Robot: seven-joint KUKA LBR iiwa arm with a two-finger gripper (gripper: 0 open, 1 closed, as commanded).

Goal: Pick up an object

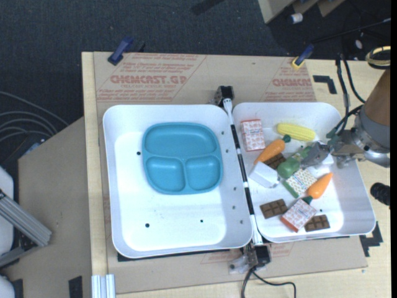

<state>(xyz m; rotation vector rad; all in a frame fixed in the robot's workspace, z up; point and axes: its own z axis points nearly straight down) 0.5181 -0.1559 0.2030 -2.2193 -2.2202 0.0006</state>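
The right bin (353, 219) holds several small items. A yellow corn cob (295, 131) lies at the back, beside a pink and white carton (252, 134). An orange carrot (271, 151) and a green bottle (289, 166) lie in the middle. A second carrot (319, 185) rests by a patterned packet (302, 180). My gripper (315, 154) reaches in from the right, just over the green bottle's right end and in front of the corn. Nothing is visibly held.
A blue divided plate (182, 156) sits in the left bin (173, 228). Near the right bin's front lie a white block (263, 176), two chocolate bars (273, 208) (317, 223) and a red and white box (298, 213). A black divider rail (239, 166) runs between the bins.
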